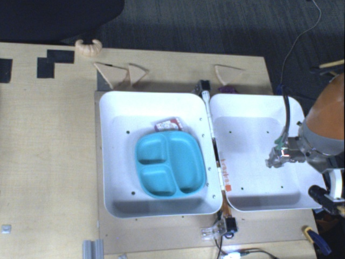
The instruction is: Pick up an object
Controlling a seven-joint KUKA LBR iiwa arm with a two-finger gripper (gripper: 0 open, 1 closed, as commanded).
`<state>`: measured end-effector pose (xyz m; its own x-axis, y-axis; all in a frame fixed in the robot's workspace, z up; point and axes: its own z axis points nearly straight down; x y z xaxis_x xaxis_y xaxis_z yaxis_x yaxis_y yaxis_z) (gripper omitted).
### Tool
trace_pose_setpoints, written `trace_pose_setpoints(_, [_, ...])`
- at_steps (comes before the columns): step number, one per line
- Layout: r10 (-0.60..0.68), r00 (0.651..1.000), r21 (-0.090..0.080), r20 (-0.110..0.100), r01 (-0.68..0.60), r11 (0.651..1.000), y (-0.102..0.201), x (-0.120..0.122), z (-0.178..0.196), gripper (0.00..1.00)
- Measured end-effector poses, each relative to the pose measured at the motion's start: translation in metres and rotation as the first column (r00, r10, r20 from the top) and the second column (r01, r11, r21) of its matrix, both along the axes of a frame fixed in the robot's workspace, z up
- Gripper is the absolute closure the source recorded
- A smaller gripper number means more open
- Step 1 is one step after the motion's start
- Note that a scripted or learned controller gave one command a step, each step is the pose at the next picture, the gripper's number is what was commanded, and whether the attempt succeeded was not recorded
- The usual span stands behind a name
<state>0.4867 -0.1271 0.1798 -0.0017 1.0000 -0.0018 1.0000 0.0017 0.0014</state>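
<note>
Fingers (273, 161) open or closed: cannot tell, too small and blurred against the white. Nothing seen between them.

One gripper (276, 159), over the right bin (248, 139), near its right wall, about midway between far and near edge. Points left, toward the middle of that bin. One arm (326, 117), grey with an orange band, reaching in past the bin's right edge. One dark cable (286, 117) running along it from the bin's far right corner down to the wrist.

Two bins, side by side, touching along one shared rim. In the left bin (110, 128), two things:
- one blue tray (170, 163), three compartments, lying flat near the middle, somewhat toward the near right corner;
- one small red-and-white packet (168, 125), just beyond the tray's far edge, touching or nearly touching it.

Both well apart from the gripper, with the shared rim between.

One bench (48, 161), pale wood. Three black patches (54, 63) near its far left edge. One small tan lump (88, 47) on the far edge, left of the bins.
</note>
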Motion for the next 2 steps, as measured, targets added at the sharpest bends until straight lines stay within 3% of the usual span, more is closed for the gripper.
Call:
trace_pose_setpoints(1, [0.004, 1.0, 0.004, 0.001, -0.004, 1.0, 0.082, 0.054, 0.014, 1.0])
trace_pose_setpoints(2, [0.002, 1.0, 0.003, 0.0, -0.002, 1.0, 0.098, 0.007, 0.03, 1.0])
